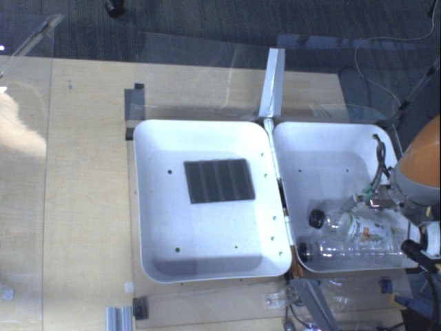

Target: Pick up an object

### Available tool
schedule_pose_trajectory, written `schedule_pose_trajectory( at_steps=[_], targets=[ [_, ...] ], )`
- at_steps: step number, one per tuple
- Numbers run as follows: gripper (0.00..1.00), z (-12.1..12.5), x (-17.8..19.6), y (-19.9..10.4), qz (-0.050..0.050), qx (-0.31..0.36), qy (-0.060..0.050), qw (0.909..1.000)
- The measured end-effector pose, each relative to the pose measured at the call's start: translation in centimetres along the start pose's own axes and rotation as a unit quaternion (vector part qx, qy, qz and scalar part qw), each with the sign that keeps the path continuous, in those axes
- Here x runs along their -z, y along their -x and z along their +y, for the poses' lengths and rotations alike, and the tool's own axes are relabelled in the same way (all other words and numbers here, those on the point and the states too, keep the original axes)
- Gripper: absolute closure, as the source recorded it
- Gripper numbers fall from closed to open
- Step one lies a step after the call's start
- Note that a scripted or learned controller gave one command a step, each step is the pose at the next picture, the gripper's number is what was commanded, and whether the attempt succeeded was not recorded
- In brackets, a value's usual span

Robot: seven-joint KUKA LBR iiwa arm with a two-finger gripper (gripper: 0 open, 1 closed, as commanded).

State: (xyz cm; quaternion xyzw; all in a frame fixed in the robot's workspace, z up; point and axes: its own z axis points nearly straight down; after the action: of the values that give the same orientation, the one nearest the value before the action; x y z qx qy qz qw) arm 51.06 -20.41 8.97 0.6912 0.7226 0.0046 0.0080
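Observation:
In the right bin (324, 147) lie two clear plastic bottles with black caps. One bottle (342, 223) lies near the bin's middle, its cap pointing left. The other bottle (355, 253) lies along the front wall, with its cap at the front left corner. My gripper (370, 198) reaches in from the right edge and hangs just above the right end of the first bottle, under the arm's orange band (422, 158). The bottles' clear plastic blurs the gripper's tip. A dark grey ribbed rectangular pad (219, 181) lies flat in the left bin (158, 143).
A metal divider post (271, 88) rises behind the seam between the two bins. Black cables (378, 158) hang beside the wrist along the right bin's far right side. Wooden bench top (69, 185) stretches to the left of the bins.

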Motion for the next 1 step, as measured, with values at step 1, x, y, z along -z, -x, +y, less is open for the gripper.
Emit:
schedule_pose_trajectory(
  at_steps=[1],
  targets=[
    [0.00,5.15,7.45,-0.68,0.001,-0.072,-0.006,0.9974]
  ],
)
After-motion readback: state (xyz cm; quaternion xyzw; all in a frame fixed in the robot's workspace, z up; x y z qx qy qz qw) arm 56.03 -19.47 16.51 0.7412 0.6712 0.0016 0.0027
